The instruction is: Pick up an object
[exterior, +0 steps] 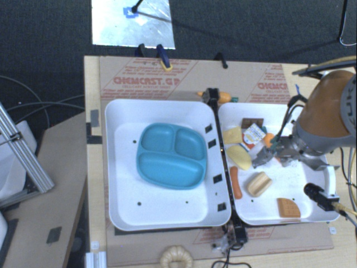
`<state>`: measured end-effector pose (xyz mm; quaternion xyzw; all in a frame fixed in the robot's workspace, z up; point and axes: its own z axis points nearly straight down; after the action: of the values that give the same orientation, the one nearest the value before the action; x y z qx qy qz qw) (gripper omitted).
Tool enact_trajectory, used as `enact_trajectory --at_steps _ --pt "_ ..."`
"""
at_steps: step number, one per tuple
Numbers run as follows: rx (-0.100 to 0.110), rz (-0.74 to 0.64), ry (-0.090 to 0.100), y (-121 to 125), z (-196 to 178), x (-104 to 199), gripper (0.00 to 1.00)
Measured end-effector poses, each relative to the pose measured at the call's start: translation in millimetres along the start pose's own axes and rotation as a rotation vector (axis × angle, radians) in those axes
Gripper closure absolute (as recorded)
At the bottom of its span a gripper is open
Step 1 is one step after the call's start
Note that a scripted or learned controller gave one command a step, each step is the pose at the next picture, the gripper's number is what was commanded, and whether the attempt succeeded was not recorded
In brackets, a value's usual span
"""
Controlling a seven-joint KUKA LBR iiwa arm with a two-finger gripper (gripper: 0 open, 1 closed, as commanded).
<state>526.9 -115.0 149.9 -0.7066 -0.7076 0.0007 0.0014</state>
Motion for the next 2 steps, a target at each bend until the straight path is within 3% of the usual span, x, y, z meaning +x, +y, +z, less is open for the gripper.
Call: enact_trajectory --at_steps 2 --pt "-0.001 0.001 0.0 1 67 0 0.0"
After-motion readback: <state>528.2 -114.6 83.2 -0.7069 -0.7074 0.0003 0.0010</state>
